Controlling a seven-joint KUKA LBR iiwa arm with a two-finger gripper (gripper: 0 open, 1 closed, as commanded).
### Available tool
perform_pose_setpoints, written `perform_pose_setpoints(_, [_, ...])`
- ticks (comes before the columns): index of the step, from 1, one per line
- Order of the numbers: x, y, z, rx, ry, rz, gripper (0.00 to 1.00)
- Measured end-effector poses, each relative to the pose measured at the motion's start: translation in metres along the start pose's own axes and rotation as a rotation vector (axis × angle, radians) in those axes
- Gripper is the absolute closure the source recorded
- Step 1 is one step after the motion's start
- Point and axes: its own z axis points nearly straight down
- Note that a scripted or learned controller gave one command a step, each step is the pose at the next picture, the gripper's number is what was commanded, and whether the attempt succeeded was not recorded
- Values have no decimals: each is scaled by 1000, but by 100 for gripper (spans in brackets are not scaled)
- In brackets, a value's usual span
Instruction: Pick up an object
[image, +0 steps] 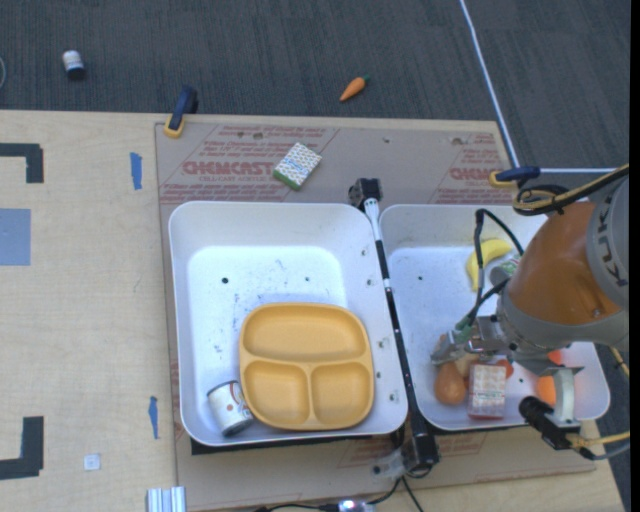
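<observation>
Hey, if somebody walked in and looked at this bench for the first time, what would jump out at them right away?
Probably the big yellow divided plate in the left bin, with a small can lying at its lower left corner. Next, the arm's orange band over the right bin, its end effector low among a brownish round item and a small red and white box. A little toy carrot lies on the dark floor beyond.

The arm (590, 260) reaches in from the right, its orange band broad and rounded above the wrist, angled downward and leftward. Below the band, the grey wrist section narrows toward the gripper (455, 348), which sits low and points left. Black cables loop over the top of the arm and trail down along its left side.
</observation>
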Motion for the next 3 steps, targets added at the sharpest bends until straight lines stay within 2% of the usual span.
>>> perform_pose_setpoints(1, [1,-2,10,7,3,-1,100])
perform_pose_setpoints(2, [1,9,10,4,1,-1,100])
perform_pose_setpoints(3, [77,-2,-88,8,3,-3,100])
